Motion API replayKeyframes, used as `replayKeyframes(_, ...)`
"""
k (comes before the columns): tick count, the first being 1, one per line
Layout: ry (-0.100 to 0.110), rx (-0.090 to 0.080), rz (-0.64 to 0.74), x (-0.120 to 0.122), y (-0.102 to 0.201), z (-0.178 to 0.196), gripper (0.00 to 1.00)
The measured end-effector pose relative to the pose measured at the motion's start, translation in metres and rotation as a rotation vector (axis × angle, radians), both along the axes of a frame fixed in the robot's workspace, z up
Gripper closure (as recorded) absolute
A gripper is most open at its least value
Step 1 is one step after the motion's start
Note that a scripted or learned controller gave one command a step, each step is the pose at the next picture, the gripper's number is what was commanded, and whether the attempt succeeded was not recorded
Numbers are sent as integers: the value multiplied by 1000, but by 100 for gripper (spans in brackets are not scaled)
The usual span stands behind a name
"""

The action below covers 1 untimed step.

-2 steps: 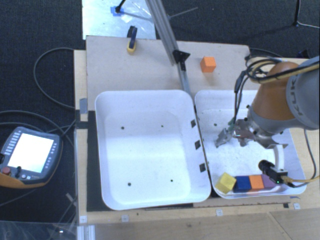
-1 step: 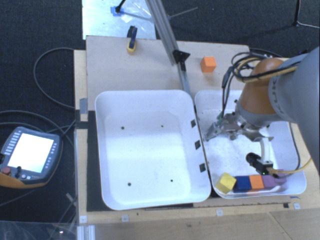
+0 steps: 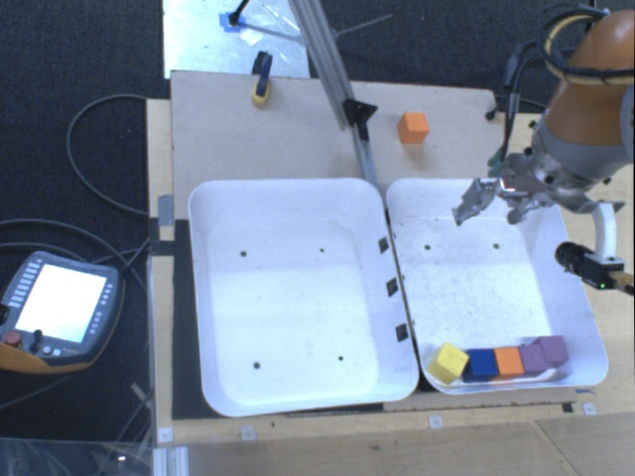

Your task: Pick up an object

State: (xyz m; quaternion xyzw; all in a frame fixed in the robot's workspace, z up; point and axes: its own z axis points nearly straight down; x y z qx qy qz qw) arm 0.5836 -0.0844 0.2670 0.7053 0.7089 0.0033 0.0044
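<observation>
Gripper: my grey two-finger gripper (image 3: 493, 206) hangs over the far part of the right bin; fingers spread apart w/ a clear gap, nothing between them.
Arm: grey w/ orange band (image 3: 593, 87), coming in from the right, black cables looped above it.
Right bin: shallow white plastic bin (image 3: 466, 276), rounded corners, floor faintly speckled.
Cubes: five small blocks in a row along the right bin's near wall, touching side by side – yellow cube (image 3: 448, 362), tilted, at the left end, then blue cube (image 3: 482, 364), orange cube (image 3: 509, 361), and two purple cubes (image 3: 544, 353). Well apart from my gripper.
Left bin: matching shallow white bin (image 3: 288, 296), a few dark dots on its floor; black tabs where the two bins meet.
Bench: pale tan board (image 3: 298, 127), matte, w/ a lone orange cube (image 3: 414, 127) beyond the right bin and a black-and-yellow clamp (image 3: 262, 76) near the far edge. A grey metal pole (image 3: 327, 48) slants across it.
Room: dark carpet-like floor (image 3: 79, 58); grey-and-orange teach pendant w/ a bright screen (image 3: 58, 308) at left, cable curling off it.
</observation>
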Motion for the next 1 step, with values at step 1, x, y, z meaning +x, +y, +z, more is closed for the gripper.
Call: replayKeyframes(1,5,0,5,0,0,7,100)
